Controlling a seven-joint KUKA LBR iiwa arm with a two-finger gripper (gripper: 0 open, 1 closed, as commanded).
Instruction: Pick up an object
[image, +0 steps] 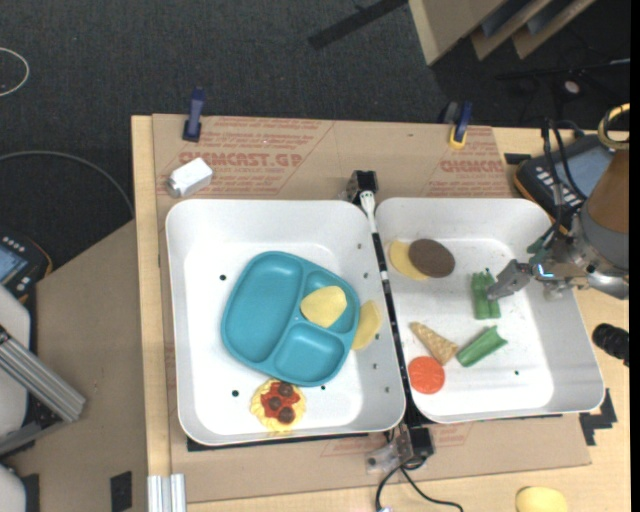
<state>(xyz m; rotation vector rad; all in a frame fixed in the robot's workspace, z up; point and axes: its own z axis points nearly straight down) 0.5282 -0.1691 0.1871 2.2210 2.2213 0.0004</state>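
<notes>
Nothing is being held yet, so the pick is judged barely begun; grasp and lift are left. The right bin (560, 395) is being entered by the gripper (497, 288), w/ a green block (485, 298) touching its tip and a second green piece (481, 347) just below; fingers can't be told open or closed; wrist is being cut off at the frame edge.

pincer (503, 283) over right bin (560, 400) | beside green block (485, 298)
</notes>
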